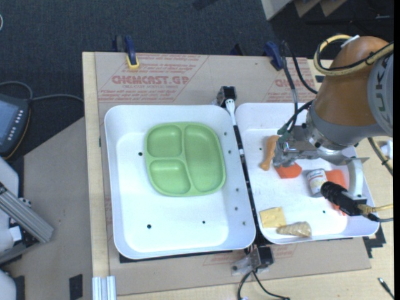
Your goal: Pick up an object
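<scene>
My gripper (pixel 286 156) hangs low over the left part of the right bin (pixel 262 119), reaching in from the right. Directly under and just in front of it lies an orange-red piece (pixel 289 171), partly covered by the gripper. A tan-orange stick-shaped piece (pixel 269 152) lies just to the gripper's left, close to it. I cannot see anything held in the gripper.
Further right in the same bin are a small white jar (pixel 315 180) and an orange piece (pixel 336 176). A yellow square (pixel 272 217) and a pale cone-shaped thing (pixel 295 230) lie near the front wall. The left bin (pixel 125 186) holds a green divided plate (pixel 185 159).
</scene>
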You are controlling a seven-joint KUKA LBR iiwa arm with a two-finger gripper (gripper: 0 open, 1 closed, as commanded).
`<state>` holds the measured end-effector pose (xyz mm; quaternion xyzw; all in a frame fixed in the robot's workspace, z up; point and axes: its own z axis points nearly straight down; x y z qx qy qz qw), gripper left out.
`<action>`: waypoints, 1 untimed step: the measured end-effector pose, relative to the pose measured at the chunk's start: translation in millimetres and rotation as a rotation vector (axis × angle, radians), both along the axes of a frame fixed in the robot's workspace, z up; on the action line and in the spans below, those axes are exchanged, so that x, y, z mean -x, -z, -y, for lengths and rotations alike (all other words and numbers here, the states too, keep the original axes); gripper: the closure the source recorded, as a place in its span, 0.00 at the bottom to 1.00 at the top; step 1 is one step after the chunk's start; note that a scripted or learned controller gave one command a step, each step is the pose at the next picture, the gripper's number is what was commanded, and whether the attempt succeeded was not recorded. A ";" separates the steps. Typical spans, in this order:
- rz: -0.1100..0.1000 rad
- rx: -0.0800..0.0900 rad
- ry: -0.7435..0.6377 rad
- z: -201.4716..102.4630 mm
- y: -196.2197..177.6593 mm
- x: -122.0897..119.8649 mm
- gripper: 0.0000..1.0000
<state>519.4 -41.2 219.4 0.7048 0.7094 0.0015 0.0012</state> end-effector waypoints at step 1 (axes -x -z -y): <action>0.000 0.000 0.002 -52.9 5.4 -30.0 1.00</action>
